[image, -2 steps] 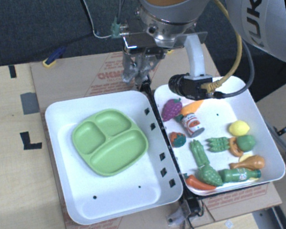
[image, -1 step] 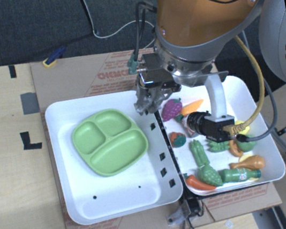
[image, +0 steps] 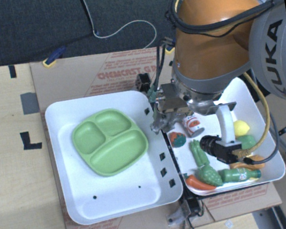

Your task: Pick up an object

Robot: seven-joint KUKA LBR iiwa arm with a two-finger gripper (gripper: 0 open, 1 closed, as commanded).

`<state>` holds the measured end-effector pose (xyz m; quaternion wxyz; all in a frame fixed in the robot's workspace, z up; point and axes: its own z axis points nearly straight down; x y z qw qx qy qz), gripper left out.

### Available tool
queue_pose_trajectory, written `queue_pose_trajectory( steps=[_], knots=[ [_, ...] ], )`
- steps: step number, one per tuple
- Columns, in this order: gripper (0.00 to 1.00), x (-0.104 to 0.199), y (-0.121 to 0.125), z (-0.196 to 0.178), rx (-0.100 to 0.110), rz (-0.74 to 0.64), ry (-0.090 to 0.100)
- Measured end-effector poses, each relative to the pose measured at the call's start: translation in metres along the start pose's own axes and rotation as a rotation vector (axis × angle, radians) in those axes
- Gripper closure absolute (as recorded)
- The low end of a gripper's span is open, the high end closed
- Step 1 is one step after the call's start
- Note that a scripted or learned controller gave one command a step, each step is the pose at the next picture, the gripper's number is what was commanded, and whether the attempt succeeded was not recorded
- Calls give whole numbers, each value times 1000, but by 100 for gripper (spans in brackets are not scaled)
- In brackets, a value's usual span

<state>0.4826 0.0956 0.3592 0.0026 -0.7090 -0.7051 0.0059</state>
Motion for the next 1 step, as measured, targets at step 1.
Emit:
queue_pose_trajectory(
  steps=[1],
  knots=[
    [100, -22, 1, 17, -7, -4, 3]
  ],
)
